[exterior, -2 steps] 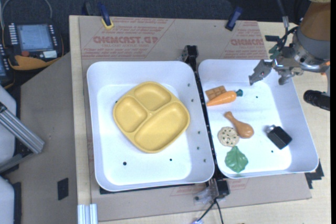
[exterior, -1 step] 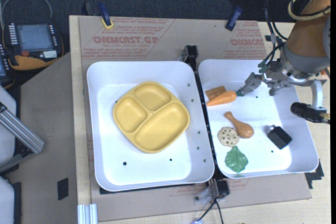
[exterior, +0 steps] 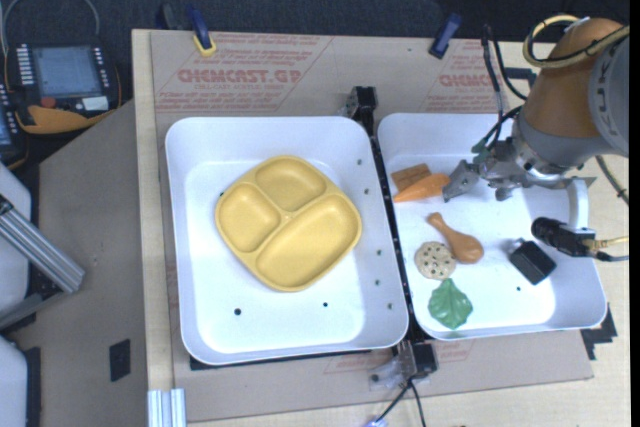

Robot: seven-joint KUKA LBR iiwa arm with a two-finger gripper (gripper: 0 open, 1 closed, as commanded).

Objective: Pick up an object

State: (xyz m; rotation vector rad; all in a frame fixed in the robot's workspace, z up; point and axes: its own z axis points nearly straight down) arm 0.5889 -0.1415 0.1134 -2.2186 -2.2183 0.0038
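The right bin (exterior: 575, 310) holds several toy foods. An orange carrot-like piece (exterior: 418, 184) lies near its left wall. Below it are a brown drumstick (exterior: 456, 237), a speckled cookie (exterior: 434, 260) and a green leafy piece (exterior: 450, 303). My gripper (exterior: 464, 183) hangs low over the bin, just right of the orange piece and above the drumstick. Its tip sits at the orange piece's right end; nothing is visibly held.
In the left bin (exterior: 190, 205) lies a yellow divided plate (exterior: 289, 221). The grey arm with its orange band (exterior: 570, 90) covers the right bin's upper right. Black fittings (exterior: 540, 250) on a cable hang over the bin's right side. A control pendant (exterior: 60, 80) sits off the bench.
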